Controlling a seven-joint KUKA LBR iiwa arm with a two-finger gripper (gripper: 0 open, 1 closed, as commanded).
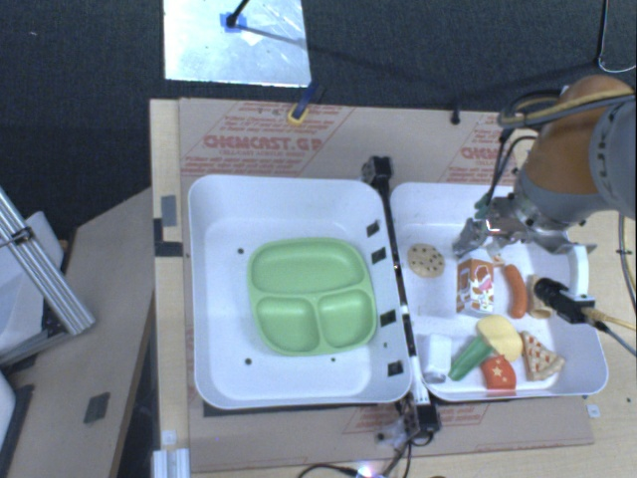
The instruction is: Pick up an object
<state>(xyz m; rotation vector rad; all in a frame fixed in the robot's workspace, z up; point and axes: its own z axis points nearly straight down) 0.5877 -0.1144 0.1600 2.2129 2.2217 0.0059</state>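
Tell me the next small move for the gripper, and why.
Probably a short descent. The gripper hangs in the right bin, just above the red-and-white packet, with nothing visibly between its fingers. The cookie lies off to one side and the sausage to the other, so the packet looks like the nearest pick.

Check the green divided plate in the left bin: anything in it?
Empty. All three compartments of the green plate show bare; the food items lie in the right bin.

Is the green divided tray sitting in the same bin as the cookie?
No, the green divided tray lies in the left bin, while the cookie lies in the right bin.
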